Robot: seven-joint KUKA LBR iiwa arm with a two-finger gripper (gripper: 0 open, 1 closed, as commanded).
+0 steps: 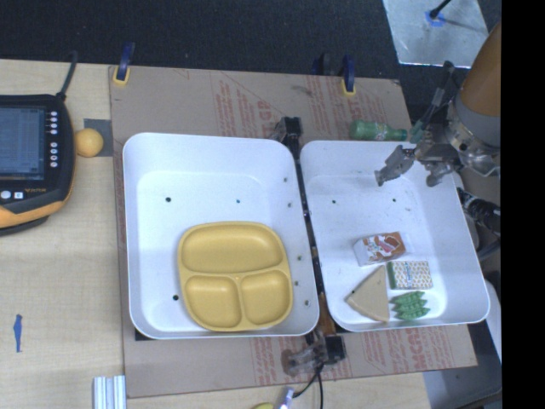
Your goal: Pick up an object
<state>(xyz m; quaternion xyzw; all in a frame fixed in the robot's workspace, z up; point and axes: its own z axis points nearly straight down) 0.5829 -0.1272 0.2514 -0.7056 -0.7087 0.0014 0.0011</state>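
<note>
— Two white bins sit side by side on the tabletop [51, 262]. What lies in the left bin [213, 164]?

— One yellow divided tray [236, 274], resting in the near half of it.

— And the right bin [341, 228]?

— Four small things, clustered toward its near right corner: a red-and-white packet [381, 247], a pale patterned packet [410, 274] just beside and below it, a tan wedge [371, 296] to the left of that, and a green pod-like piece [410, 307] at the near edge. The wedge and the green piece lie close together, perhaps touching.

— Where is the gripper [417, 167]?

— At the far right of the right bin, well apart from the cluster. The grey arm [477, 126] enters from the right edge. Two fingers show, spread apart, with nothing between them; one finger [393, 165] points left over the bin's floor.

— Anything outside the bins?

— A green bottle-like item [375, 130] lies just beyond the right bin's far rim. A control pendant [30, 160] with a screen sits at the left edge, and a yellow ball [88, 141] rests just beside it.
</note>
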